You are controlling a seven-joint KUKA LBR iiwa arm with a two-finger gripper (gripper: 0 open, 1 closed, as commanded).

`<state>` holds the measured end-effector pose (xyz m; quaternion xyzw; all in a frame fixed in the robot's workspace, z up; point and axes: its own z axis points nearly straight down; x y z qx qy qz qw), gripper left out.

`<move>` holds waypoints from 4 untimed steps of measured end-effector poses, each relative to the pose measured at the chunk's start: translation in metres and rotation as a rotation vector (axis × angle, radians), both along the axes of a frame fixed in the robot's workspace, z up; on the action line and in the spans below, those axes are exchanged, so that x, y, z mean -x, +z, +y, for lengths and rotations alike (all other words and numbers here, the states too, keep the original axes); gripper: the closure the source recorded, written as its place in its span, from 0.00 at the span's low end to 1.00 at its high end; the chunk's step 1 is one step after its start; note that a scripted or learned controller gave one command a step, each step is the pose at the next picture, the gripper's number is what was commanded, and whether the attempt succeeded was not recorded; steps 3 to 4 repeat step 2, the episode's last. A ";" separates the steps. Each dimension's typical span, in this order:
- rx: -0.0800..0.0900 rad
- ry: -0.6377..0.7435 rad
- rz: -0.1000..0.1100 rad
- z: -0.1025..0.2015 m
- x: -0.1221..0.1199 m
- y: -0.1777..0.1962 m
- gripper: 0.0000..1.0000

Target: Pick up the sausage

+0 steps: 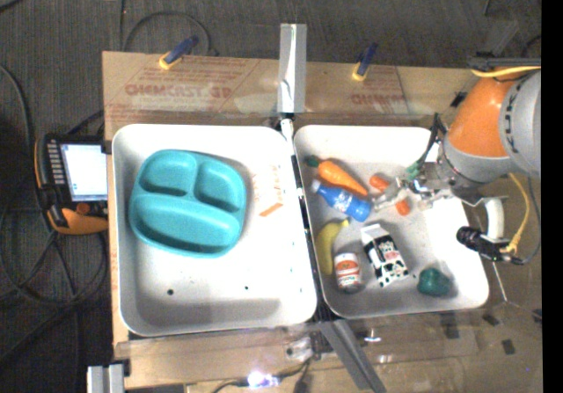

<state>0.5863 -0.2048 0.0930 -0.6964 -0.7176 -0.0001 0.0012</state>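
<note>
Dim, soft overhead light, white bins (pixel 211 308) brightest, faint shadows, slightly grainy, mild blur

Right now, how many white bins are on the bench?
2. The left bin holds a teal tray; the right bin holds the small items.

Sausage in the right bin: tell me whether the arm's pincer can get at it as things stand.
Probably yes. The sausage lies uncovered near the right bin's back, and the pincer sits right beside it. The blue bottle and carrot crowd its far side.
</note>
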 end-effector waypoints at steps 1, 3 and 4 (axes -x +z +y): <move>-0.001 -0.001 0.001 0.000 0.000 0.008 1.00; 0.001 0.043 0.000 0.063 0.021 0.105 1.00; 0.001 0.043 0.000 0.063 0.021 0.105 1.00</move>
